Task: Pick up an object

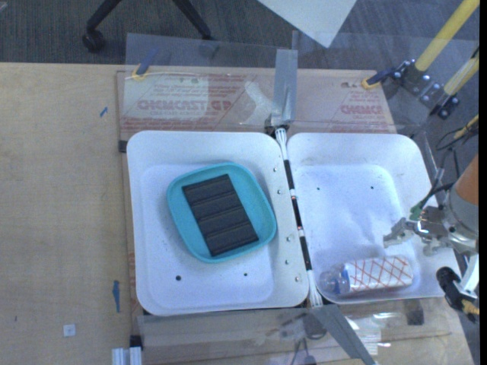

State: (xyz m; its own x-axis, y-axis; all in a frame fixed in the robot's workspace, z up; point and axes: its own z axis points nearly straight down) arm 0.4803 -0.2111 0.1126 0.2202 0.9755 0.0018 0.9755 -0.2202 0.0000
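1. While the arm (pixel 466 204) reaches in at three o'clock, a clear bottle with a red-and-white label (pixel 369 275) lies on its side along the near wall of the right bin (pixel 335 166), at about seven o'clock from the gripper (pixel 415 233), close below it but apart.
2. I cannot tell whether the jaws are open or closed; nothing shows between them.
3. The gripper hangs over the right bin's right edge.
4. A teal plate (pixel 179 204) carrying a black ridged block (pixel 221 215) sits in the left bin (pixel 152 280).
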